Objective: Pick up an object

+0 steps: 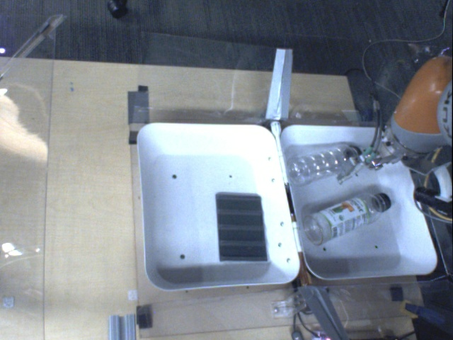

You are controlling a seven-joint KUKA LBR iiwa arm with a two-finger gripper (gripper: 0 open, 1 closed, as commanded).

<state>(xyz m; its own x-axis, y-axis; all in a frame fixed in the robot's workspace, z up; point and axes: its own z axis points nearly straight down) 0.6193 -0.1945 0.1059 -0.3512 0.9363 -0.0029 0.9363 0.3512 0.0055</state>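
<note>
Gripper point(368, 158) poised at clear bottle point(322, 165) cap end for pickup; finger state indeterminable. Labelled bottle point(347, 218) lying just below, untouched.

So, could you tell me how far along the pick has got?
Nothing looks picked yet. The clear plastic bottle and the labelled bottle both lie on the floor of the right bin, and the dark ridged block lies in the left bin. The gripper is down by the clear bottle's end. Grasping and lifting remain.
</note>
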